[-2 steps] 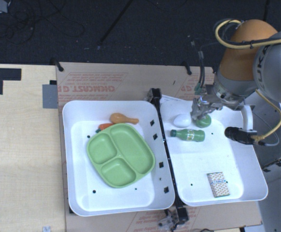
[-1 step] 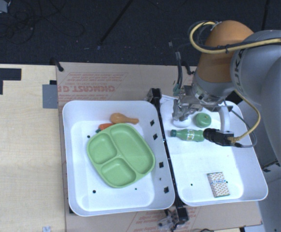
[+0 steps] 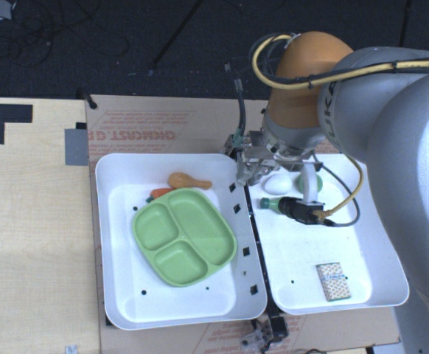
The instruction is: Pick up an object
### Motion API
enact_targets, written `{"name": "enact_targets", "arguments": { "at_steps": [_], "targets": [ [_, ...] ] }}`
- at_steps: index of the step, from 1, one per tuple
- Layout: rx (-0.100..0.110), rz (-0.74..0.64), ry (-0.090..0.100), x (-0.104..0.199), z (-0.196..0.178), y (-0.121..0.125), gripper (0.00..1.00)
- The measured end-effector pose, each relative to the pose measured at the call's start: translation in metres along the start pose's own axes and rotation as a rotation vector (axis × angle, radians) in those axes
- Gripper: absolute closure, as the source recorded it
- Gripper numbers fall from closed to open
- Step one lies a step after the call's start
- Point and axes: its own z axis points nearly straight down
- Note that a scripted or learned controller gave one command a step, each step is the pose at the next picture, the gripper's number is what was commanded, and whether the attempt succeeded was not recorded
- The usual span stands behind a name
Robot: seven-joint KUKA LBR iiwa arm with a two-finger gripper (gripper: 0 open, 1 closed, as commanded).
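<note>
**Claw low in the right bin**

Nearest me, a packet (image 3: 333, 282) lies in the right bin (image 3: 391, 286). Left bin (image 3: 115, 271): green tray (image 3: 183, 236), drumstick (image 3: 189, 181) behind it. Farther back, my claw (image 3: 262, 169) sits beside a white egg (image 3: 277, 184); open or closed, I can't tell.
</note>
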Motion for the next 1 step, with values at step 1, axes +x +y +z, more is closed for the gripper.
{"name": "enact_targets", "arguments": {
  "at_steps": [1],
  "targets": [
    [-0.002,-0.002,0.001,0.0606,-0.0018,-0.0024,1.0]
  ]
}}
